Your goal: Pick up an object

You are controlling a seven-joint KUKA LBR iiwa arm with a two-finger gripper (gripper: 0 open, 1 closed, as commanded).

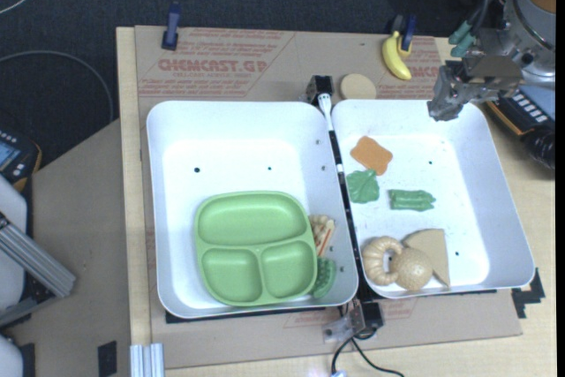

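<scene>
Gripper above right bin's far rim, touching nothing

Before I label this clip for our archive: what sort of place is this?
Probably a robotics lab: two white bins of toy food sit on a board, and the gripper hangs above.

On the brown board beneath the two bins, you can read red printed lettering: "CHEMCAST G P" in large capitals, running along the far edge behind the left bin. Above it you see a line of smaller red print, too fine to make out. A red diagonal line borders the lettering. You will find no other legible text.
</scene>
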